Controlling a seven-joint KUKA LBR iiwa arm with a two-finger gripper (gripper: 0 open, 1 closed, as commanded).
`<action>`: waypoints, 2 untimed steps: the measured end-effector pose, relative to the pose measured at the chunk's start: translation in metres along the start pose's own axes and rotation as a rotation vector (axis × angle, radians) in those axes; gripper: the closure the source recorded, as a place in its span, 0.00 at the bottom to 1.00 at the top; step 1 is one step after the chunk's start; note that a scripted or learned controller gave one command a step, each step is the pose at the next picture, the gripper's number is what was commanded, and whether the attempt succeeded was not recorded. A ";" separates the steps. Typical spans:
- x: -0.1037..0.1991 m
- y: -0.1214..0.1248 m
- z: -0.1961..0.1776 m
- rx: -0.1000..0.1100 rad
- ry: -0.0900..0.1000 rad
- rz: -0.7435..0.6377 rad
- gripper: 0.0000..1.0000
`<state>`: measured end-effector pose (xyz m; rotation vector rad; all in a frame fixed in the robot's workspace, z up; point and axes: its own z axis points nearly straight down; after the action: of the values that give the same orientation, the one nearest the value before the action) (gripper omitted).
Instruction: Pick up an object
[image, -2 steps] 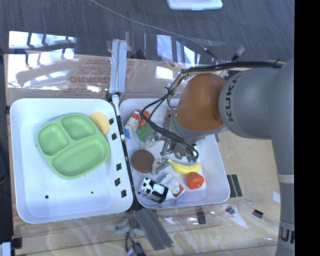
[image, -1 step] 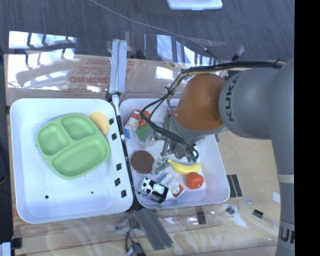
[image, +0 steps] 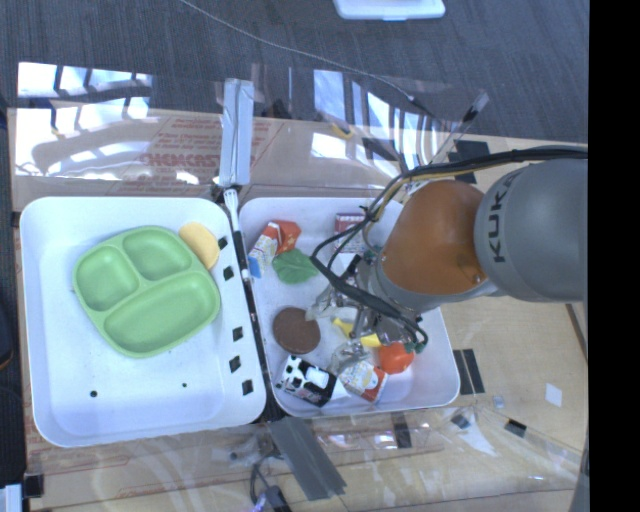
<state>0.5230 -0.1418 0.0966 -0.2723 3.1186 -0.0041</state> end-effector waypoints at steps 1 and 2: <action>-0.081 -0.016 -0.031 -0.001 0.006 0.002 0.00; -0.080 -0.064 -0.040 -0.001 0.007 -0.120 0.00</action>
<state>0.6124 -0.1912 0.1372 -0.4592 3.1039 -0.0040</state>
